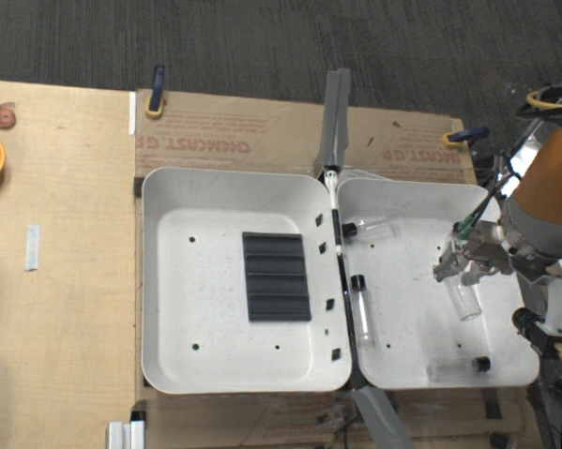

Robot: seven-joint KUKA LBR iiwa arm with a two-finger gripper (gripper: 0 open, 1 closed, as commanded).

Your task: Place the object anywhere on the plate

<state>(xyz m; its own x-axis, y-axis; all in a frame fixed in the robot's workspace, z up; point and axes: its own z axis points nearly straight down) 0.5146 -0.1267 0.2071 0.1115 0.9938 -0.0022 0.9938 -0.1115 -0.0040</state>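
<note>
The plate (276, 277) is a black ridged rectangle lying flat in the middle of the left bin (169, 204). My gripper (454, 268) hangs over the right half of the right bin (395, 370), far from the plate. A clear vial (466, 302) lies or hangs just below the gripper; whether the two touch is unclear. Three more clear vials with black caps are in the right bin: one (367, 229) at the back left, one (359, 309) along the left wall, and one (457, 368) at the front right.
A raised divider (335, 259) with black clips separates the two bins. The grey arm with its orange band (546, 186) and cables fills the right side above the right bin. Blue-and-yellow clamps (156, 95) hold the cardboard behind the bins.
</note>
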